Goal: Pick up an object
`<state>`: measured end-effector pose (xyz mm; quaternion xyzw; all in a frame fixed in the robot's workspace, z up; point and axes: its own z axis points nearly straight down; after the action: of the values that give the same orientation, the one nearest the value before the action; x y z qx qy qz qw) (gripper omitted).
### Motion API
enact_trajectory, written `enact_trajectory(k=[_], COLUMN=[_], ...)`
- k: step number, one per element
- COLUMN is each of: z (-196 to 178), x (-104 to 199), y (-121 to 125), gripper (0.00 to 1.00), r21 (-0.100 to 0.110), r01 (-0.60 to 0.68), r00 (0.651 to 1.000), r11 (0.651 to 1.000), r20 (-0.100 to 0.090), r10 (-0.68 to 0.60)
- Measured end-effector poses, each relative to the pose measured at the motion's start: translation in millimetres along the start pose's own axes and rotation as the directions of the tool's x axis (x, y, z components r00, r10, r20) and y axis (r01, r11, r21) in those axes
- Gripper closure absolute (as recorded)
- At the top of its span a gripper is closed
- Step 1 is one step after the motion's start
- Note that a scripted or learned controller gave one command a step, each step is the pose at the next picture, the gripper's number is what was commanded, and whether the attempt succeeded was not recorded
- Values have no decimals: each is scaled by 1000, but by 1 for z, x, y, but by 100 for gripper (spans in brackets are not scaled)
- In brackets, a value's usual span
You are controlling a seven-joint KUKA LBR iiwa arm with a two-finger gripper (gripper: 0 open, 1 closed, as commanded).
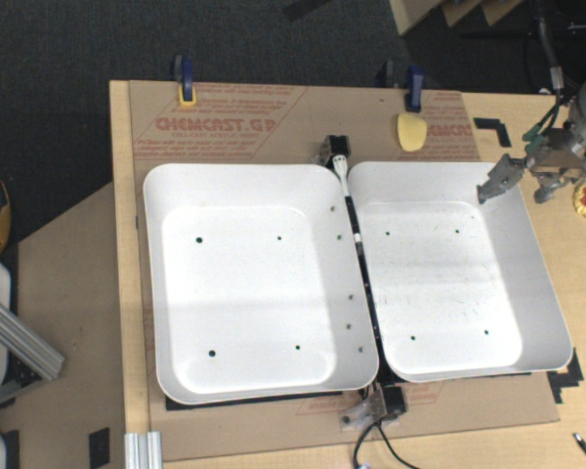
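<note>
The arm is cut off by the right edge of the frame, so only its pincer (518,176) shows, over the upper right corner of the right bin (527,291), its grey fingers spread apart with nothing between them. No object to pick up can be made out in that bin or in the left bin (166,291). Both sit on a brown board (264,115) clamped to the tabletop (78,291), with a small yellow piece (411,131) at the upper middle and dark carpet (127,18) behind.

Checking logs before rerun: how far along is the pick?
Nothing looks done. The hand sits over the upper right edge of the right bin, with no object between its fingers. The left bin shows just its white floor with dark dots. The whole pick is left.
</note>
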<state>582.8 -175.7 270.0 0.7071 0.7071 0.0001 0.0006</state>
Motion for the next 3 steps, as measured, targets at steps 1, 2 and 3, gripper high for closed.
enact_trajectory(k=[1, 2, 3], z=[-178, -178, -82], x=[66, 63, 149], y=[-5, -6, -6], gripper=[0, 100, 100], r21=[-21, -6, 11], r01=[9, 2, 9], r00=[1000, 1000, 1000], r11=[1000, 1000, 1000], r20=[2, 2, -4], r10=[-9, -2, -9])
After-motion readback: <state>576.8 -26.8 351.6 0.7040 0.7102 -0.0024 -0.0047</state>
